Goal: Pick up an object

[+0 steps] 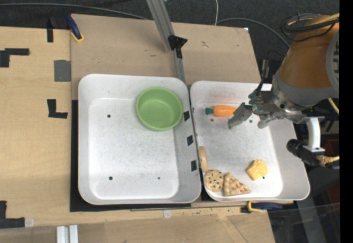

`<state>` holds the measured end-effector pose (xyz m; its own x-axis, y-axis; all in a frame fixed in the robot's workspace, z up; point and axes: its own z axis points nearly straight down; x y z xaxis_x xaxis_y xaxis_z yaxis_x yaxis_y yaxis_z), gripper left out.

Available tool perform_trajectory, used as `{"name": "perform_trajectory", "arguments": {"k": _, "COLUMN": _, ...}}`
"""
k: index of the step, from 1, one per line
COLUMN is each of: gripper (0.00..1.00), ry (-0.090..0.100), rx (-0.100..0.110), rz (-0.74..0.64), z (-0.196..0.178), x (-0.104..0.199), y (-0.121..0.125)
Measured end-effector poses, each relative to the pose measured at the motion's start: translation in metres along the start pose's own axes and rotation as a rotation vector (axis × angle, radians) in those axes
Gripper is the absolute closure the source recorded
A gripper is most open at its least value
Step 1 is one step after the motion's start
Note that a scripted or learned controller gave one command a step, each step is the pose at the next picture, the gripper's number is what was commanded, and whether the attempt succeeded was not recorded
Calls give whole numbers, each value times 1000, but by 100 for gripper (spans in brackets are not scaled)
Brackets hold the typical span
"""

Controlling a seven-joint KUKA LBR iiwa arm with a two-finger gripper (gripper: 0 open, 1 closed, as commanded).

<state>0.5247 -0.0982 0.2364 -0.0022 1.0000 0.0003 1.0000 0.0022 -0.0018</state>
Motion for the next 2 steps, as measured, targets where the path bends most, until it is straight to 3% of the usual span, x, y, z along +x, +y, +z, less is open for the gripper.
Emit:
{"name": "perform_trajectory", "arguments": {"k": 1, "gripper": 0, "ry": 0, "rx": 0, "rz": 0, "z": 0, "x": 0, "y": 0}}
{"name": "perform_trajectory", "arguments": {"k": 2, "gripper": 0, "ry": 0, "rx": 5, "rz": 1, "z": 46, "x": 7, "y": -3}}
